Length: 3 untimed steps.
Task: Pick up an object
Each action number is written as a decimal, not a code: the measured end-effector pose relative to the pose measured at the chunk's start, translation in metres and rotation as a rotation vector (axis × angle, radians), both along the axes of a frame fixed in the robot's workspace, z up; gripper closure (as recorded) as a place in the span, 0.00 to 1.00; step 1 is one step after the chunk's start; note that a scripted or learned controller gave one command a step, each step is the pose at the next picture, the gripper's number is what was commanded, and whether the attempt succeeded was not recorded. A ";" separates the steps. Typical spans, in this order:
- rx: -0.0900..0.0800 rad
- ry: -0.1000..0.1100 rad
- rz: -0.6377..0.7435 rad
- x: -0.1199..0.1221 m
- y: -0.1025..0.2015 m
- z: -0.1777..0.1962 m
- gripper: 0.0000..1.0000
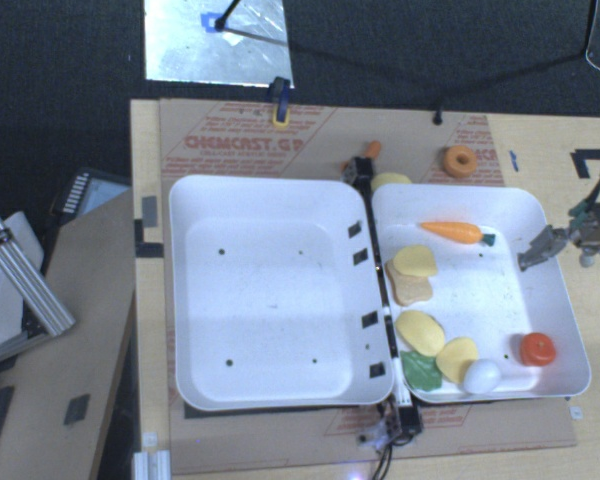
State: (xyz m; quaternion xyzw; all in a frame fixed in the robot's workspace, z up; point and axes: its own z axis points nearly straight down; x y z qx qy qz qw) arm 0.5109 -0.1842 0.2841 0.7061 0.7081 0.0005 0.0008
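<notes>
The right white bin (pixel 540 213) holds several toy foods. An orange carrot (pixel 452 231) lies near its far side. At mid-left a yellow piece (pixel 415 260) sits against a tan slice (pixel 412 288). Along the near edge are two yellow pieces (pixel 420 331) (pixel 457 355), a green leaf (pixel 420 370), a white egg (pixel 482 375) and a red tomato (pixel 537 348). My gripper (pixel 536 254) reaches in over the bin's right rim, pointing left, well right of the carrot and above the tomato. Nothing shows in it.
The left white bin (pixel 270 293) adjoins the right one. Behind the bins on the cardboard lie a brown donut (pixel 461 161), a pale yellow object (pixel 390 180) and a small orange piece (pixel 374 149). A blue-yellow clamp (pixel 280 103) sits at the bench's far edge.
</notes>
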 end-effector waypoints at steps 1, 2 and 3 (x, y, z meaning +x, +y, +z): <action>0.001 0.007 -0.001 0.043 -0.022 -0.164 0.00; 0.000 -0.007 0.009 0.139 0.030 -0.195 0.00; 0.010 0.030 -0.004 0.153 -0.006 -0.203 0.00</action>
